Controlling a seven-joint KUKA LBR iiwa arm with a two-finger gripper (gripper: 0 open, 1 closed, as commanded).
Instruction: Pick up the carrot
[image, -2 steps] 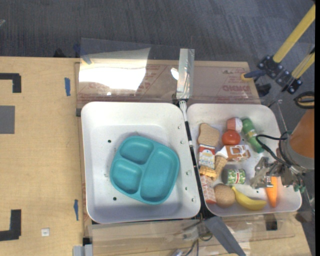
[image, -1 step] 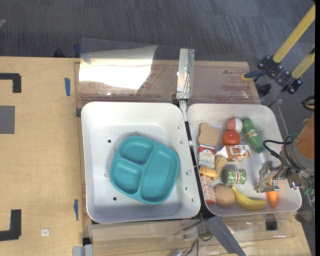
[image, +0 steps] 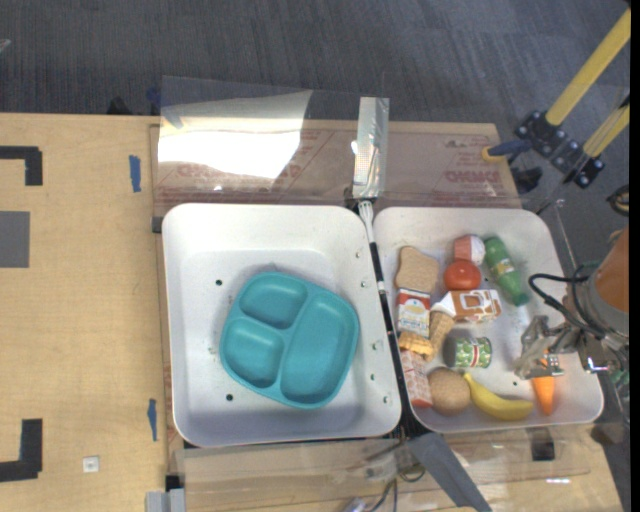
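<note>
The carrot (image: 546, 393) is a short orange cone in the near right corner of the right bin (image: 583, 412), its thick end up and its tip pointing toward the front rim. My gripper (image: 541, 368) comes in from the right and sits directly over that thick end. Its metal fingers (image: 527, 352) converge on the top of the carrot, and orange shows between their tips. The gripper is shut on the carrot. Whether the carrot still touches the bin floor cannot be told.
A banana (image: 497, 401) lies just left of the carrot, beside a potato (image: 450, 390) and a green can (image: 468, 352). Bread (image: 417, 270), a tomato (image: 462, 275) and a green bottle (image: 506, 270) lie farther back. The left bin (image: 200, 240) holds a teal divided plate (image: 290, 340).
</note>
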